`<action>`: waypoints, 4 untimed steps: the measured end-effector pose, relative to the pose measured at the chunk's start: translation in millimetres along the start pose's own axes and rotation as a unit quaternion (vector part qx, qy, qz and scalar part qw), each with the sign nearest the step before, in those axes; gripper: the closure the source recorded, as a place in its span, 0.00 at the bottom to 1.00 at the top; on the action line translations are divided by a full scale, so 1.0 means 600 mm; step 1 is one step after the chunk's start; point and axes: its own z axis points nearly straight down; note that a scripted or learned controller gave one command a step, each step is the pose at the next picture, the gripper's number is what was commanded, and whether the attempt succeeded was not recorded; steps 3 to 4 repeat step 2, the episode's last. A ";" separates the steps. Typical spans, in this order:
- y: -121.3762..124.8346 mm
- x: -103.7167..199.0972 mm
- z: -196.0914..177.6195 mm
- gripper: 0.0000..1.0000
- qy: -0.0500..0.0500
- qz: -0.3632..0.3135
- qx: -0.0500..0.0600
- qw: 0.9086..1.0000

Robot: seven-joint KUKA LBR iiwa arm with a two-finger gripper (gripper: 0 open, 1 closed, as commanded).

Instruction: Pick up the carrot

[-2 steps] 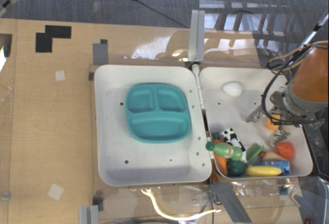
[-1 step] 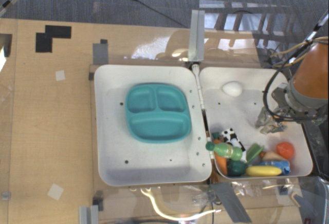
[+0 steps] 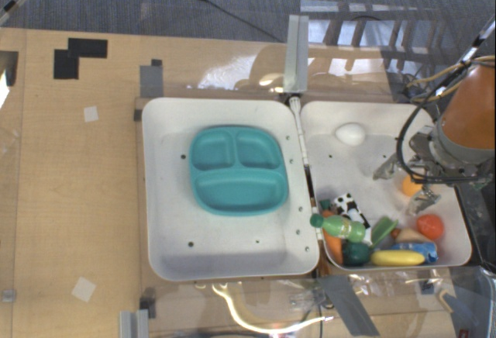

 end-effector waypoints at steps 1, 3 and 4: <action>0.001 0.004 0.023 0.00 0.003 -0.128 -0.005 0.992; -0.003 -0.003 -0.001 1.00 -0.001 -0.128 0.000 0.992; -0.003 -0.003 -0.001 1.00 -0.001 -0.128 0.000 0.992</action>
